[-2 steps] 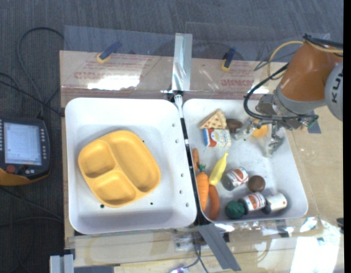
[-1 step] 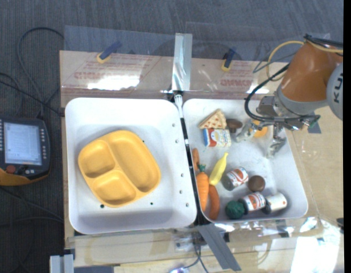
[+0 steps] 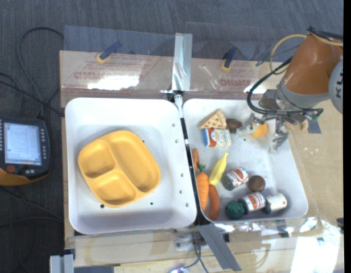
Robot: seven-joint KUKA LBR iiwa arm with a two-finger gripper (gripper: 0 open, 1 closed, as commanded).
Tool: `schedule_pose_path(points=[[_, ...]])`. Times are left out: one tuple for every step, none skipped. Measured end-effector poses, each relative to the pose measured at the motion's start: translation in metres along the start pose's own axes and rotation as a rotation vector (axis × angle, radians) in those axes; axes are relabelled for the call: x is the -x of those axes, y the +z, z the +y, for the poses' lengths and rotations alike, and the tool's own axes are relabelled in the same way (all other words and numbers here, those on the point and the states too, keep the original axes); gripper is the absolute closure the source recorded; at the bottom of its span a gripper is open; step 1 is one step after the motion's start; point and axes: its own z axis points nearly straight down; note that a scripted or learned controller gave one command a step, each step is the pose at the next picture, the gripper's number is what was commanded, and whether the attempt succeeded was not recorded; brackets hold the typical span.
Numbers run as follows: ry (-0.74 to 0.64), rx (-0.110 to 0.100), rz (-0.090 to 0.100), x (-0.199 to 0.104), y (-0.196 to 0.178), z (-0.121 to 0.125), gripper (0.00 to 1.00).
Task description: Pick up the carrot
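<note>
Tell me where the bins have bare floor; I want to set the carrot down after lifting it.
Left bin: bare strips surround the yellow tray, widest along its top and right. Right bin: one open patch between the gripper and the cans. Crowded around the carrot and bottom edge.

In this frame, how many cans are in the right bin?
2: one can mid-bin beside the banana, another can near the front edge by the green item. Others may be hidden.

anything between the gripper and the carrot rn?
Yes. The gripper is at the right bin's upper right; the carrot lies along the divider at lower left. On the diagonal between them sit a can and the banana, the banana right beside the carrot.
</note>
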Motion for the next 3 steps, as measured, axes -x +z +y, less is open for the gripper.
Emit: schedule_pose_path(points=[[-0.212,0.002,-0.009,0.005,0.019,0.009,0.00],[-0.337,0.008,-0.012,0.021,0.020,-0.010,0.00],[-0.099,-0.004,-0.010,0.005,0.019,0.002,0.00]])
